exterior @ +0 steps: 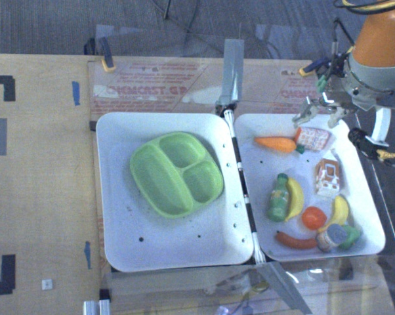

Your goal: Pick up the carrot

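The jaws point(321, 113) hang spread and bare at the upper right of the frame, above the right bin's point(374, 225) far rim. The carrot point(275, 144) lies just below and left of them, in that bin's upper left, beside a small red-and-white packet point(313, 138).

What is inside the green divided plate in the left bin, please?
The green plate shows three bare compartments with no food in them. It covers the patch of left bin floor beneath it, so anything there is hidden.

Evenly and brightly lit from overhead. Cast only faint, soft shadows. Showed mild glare on the white bins point(119, 241) and clear sheeting along the lower edge. Slightly soft throughout.
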Motion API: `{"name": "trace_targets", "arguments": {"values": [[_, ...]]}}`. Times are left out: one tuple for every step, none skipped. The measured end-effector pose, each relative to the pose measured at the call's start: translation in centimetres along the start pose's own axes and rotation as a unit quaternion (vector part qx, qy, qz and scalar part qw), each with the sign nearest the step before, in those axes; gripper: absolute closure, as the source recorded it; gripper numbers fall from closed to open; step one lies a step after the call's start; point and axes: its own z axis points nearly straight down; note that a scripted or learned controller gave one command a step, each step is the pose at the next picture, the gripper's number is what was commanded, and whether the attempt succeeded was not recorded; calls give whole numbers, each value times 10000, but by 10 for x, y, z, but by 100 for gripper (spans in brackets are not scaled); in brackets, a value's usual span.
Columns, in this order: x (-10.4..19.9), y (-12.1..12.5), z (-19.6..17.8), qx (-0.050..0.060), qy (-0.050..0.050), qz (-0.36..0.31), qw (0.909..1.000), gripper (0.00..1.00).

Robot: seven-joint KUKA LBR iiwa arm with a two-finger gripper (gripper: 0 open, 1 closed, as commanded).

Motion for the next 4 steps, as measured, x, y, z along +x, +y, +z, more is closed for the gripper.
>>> {"name": "trace_targets", "arguments": {"values": [[35, -12, 137, -43, -11, -1677, 9858, 0], [21, 15, 136, 128, 71, -1645, 9863, 0], [15, 16, 125, 99, -5, -1638, 9864, 100], [15, 14, 127, 146, 18, -1632, 9865, 0]]}}
